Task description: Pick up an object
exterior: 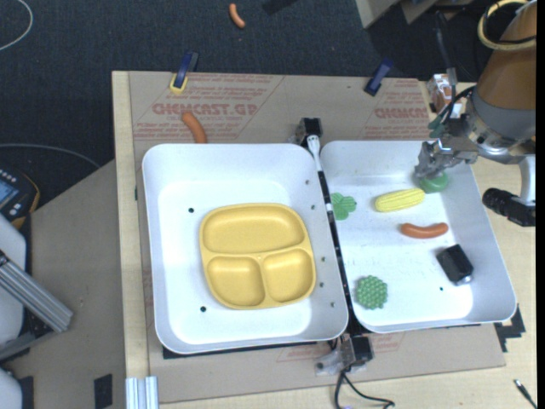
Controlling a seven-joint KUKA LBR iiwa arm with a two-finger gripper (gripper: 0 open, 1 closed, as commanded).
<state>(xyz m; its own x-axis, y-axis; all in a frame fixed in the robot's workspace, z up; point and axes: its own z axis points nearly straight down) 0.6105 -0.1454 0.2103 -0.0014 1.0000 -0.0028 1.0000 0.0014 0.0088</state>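
yellow corn cob (pixel 399 199) | lying flat | right bin (pixel 477 313), near hot dog (pixel 423 229)

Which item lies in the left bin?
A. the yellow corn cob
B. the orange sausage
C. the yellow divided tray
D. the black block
C: the yellow divided tray sits in the middle of the left bin, while the corn cob, the black block and the orange sausage all lie in the right bin.
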